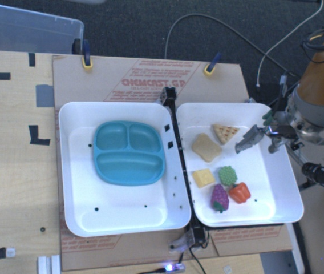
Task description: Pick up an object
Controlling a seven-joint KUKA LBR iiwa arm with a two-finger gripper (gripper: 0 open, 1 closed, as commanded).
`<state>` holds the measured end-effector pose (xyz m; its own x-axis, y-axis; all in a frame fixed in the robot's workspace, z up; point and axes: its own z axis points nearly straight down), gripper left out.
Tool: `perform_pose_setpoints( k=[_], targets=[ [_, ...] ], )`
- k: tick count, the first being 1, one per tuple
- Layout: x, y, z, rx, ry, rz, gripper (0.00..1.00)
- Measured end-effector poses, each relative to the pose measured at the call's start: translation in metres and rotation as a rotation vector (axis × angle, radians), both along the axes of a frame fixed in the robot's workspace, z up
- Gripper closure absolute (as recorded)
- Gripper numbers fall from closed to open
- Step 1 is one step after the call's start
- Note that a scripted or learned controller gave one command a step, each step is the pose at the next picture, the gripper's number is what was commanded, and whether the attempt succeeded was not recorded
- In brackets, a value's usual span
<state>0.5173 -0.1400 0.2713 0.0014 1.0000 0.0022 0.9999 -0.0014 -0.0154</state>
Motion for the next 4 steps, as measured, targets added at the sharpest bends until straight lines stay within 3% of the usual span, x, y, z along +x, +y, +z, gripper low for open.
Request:
perform_pose_setpoints(
  k=[1,4],
  targets=[
    [0.002,0.0,0.004,-0.002,-0.008,0.003,0.0],
    [0.011,-0.012,-0.172,0.001,-0.002,0.003,0.0]
  ],
)
